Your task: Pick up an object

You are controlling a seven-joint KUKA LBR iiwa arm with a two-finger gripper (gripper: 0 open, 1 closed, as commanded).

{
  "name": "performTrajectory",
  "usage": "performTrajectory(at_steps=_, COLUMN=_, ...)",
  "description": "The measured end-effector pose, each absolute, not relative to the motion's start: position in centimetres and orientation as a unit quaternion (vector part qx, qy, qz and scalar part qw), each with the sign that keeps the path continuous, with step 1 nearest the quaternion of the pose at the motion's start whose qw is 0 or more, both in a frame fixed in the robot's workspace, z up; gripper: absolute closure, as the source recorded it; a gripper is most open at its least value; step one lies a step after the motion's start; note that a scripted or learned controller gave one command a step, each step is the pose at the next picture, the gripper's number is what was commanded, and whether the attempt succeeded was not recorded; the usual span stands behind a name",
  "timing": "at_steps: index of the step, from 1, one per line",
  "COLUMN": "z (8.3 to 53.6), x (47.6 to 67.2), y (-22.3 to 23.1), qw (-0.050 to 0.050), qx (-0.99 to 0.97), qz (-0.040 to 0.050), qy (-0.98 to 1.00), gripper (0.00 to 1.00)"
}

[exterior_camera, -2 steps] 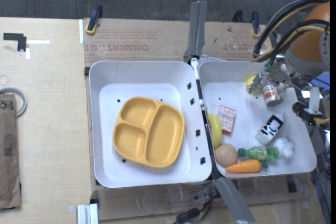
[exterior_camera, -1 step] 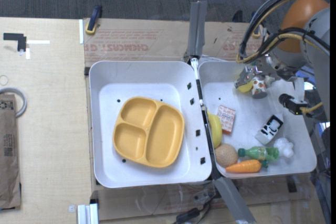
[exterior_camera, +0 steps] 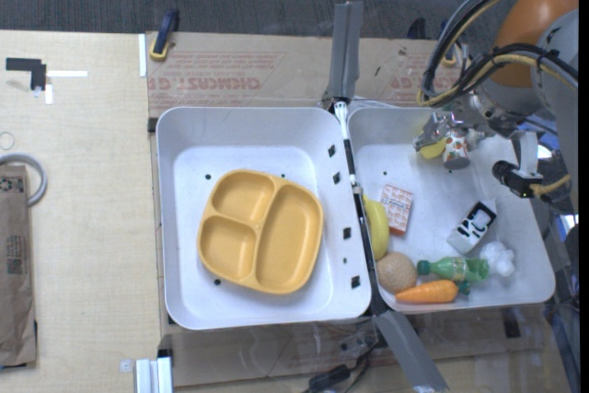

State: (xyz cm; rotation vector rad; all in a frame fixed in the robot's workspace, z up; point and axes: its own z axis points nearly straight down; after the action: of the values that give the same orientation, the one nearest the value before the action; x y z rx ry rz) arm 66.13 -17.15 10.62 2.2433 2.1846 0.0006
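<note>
- the grey arm (exterior_camera: pixel 543 41) with its orange band reaches in from the right, and its gripper (exterior_camera: pixel 448 145) sits low over the upper part of the right bin (exterior_camera: pixel 543 285)
- a small yellow and grey toy-like object (exterior_camera: pixel 433 145) sits right at the gripper's tip; whether it lies between the fingers or just beside them cannot be told, nor whether the fingers are open or closed
- lower in the right bin, well apart from the gripper: a small red and white packet (exterior_camera: pixel 398 207) near the middle, and a white and black item (exterior_camera: pixel 471 226) to its right
- against the bin's left wall lies a yellow fruit-shaped piece (exterior_camera: pixel 375 228), with a tan ball (exterior_camera: pixel 396 272) just below it
- along the bottom edge lie an orange carrot (exterior_camera: pixel 426 293), a green bottle (exterior_camera: pixel 453 269) just above it, and a white fluffy lump (exterior_camera: pixel 499 260) at the bottle's right end
- the left bin (exterior_camera: pixel 184 225) holds a yellow divided plate (exterior_camera: pixel 261 231) with three compartments, lying flat near its middle
</note>
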Motion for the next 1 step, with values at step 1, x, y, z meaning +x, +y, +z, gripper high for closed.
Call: performTrajectory(at_steps=1, z=20.13, x=65.17, y=-11.98, qw=0.001, qx=0.732, qz=-0.0006, qy=0.681, gripper=1.00)
